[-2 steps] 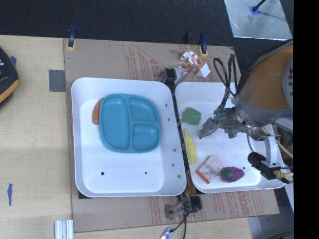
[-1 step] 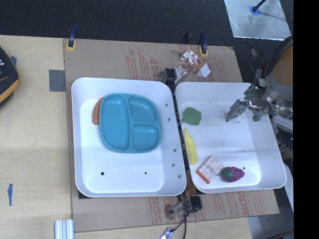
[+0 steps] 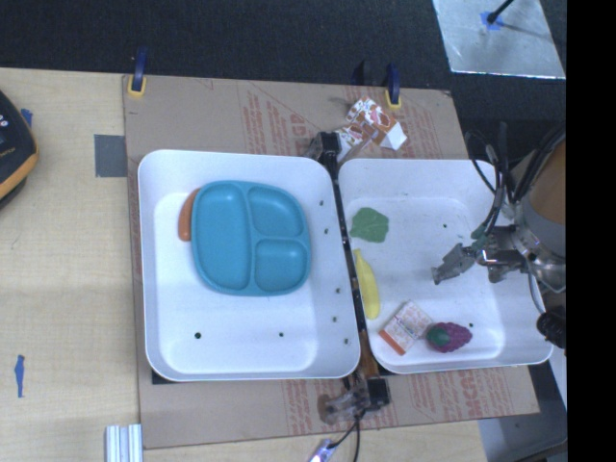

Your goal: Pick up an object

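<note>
Right white plastic bin (image 3: 423, 176), near edge: a small purple-and-green rounded toy (image 3: 449, 336) lies at about 5 o'clock, a red-and-white printed packet (image 3: 405, 326) touching its left side. A yellow banana-shaped piece (image 3: 367, 283) lies along the divider at 9 o'clock; a flat green leaf-shaped piece (image 3: 370, 224) sits at 11 o'clock. The two-finger gripper (image 3: 452, 269) hangs at 3 o'clock over bare floor, fingers apart and holding nothing, apparently poised for a descent; any item may serve as target. Left white plastic bin (image 3: 164, 287): a blue compartmented plate (image 3: 250, 237) covers most of an orange object (image 3: 184, 218) at 10 o'clock.
</note>
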Available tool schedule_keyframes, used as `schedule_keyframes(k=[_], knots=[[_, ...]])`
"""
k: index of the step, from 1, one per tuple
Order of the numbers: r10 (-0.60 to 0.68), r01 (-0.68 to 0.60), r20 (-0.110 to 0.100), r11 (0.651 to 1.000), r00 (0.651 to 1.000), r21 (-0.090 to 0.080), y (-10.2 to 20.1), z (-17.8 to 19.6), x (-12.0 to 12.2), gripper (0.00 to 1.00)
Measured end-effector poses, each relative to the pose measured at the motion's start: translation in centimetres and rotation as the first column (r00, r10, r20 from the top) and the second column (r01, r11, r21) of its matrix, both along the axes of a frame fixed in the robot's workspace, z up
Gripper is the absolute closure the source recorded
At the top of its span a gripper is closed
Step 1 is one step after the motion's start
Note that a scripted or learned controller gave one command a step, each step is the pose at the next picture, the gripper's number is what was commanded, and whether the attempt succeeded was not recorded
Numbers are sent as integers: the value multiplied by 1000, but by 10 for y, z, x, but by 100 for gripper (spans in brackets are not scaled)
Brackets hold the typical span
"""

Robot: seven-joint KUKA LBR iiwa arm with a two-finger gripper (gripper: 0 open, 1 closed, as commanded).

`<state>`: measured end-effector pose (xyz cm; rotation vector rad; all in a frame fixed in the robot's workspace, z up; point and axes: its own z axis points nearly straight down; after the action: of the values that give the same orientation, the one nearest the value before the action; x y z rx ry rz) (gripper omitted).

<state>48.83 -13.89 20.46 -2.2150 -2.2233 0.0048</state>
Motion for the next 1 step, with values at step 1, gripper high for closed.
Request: schedule_keyframes(k=[1], knots=[[2, -2, 0, 1000, 1000, -1, 37, -74, 75, 0]])
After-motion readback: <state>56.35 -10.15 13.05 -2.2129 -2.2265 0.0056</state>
